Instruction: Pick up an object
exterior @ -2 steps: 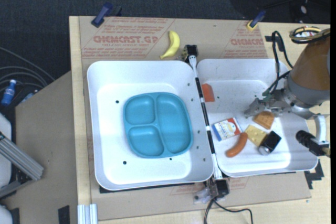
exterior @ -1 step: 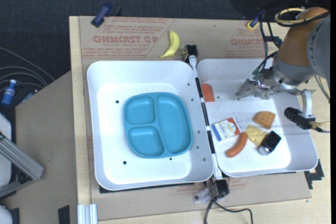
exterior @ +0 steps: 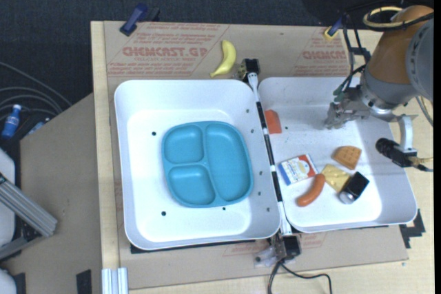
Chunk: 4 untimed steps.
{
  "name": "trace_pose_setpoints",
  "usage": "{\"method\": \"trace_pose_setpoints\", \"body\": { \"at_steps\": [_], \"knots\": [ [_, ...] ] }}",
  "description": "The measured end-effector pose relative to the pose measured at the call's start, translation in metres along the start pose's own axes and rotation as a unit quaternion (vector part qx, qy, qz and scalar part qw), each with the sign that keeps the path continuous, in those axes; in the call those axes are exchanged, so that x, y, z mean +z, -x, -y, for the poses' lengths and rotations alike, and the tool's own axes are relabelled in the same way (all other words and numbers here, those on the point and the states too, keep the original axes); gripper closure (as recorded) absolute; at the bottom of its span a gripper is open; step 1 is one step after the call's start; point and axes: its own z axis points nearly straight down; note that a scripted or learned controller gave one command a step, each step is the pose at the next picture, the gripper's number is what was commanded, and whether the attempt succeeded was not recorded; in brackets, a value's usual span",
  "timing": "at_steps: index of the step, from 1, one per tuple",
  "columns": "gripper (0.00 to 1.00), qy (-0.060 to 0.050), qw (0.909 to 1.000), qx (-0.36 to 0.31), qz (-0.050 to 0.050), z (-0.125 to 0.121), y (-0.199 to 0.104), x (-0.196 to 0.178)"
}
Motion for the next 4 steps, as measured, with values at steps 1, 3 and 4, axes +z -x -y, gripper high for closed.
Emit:
{"method": "trace_pose_setpoints", "body": {
  "at_steps": [1, 3, 4],
  "knots": [
    [0.0, 0.0, 1.0, 0.0, 0.0, 0.0, 0.0, 0.0],
    [1.0, 0.0, 1.0, 0.0, 0.0, -0.046, -0.066, 0.0],
    [0.0, 0.0, 1.0, 0.0, 0.0, -0.046, -0.066, 0.0]
  ]
}}
